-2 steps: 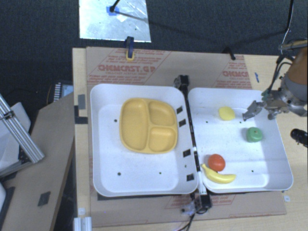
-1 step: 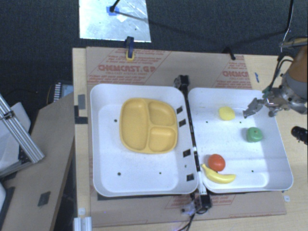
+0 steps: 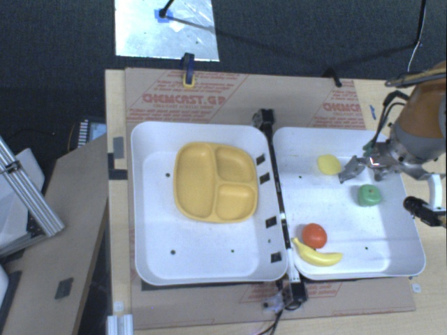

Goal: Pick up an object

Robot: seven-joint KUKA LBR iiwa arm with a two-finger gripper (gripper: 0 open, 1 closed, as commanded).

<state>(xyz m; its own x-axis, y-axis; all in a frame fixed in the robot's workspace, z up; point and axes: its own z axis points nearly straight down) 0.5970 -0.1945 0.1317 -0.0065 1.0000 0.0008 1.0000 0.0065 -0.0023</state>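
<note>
The green ball [image 3: 369, 195] is lying in the right bin [image 3: 401, 257], just below my jaws [image 3: 364, 169], which are hanging above it, spread open and holding nothing. A yellow lemon-like piece [image 3: 329, 164] is sitting just to the left of my jaws in the camera view. Nearer the bin's front edge, an orange-red ball [image 3: 314, 235] is resting against a banana [image 3: 318, 255]. In the left bin [image 3: 150, 257], a yellow divided plate [image 3: 213, 181] is lying flat. Both bins are sitting on the cardboard-covered counter [image 3: 209, 96].
</note>
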